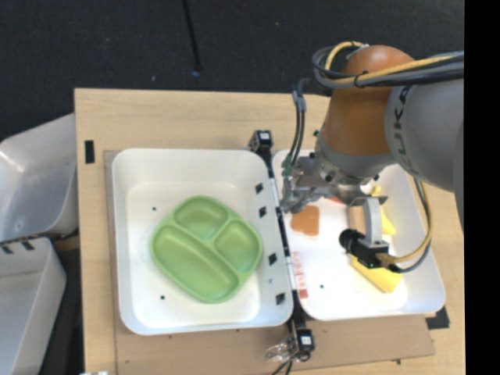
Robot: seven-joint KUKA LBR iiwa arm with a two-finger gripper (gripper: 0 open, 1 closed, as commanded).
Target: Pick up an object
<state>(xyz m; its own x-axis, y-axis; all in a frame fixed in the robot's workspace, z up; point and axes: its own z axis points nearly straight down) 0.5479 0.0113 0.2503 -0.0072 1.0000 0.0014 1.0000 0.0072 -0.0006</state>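
The end effector, its grip state impossible to tell, hung just above and left of the orange block, nearest among the objects.

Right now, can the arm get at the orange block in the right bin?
Probably yes. The small orange block lies on the right white bin's floor just under the wrist, top face exposed. The bin divider wall beside it could crowd a finger on that side.
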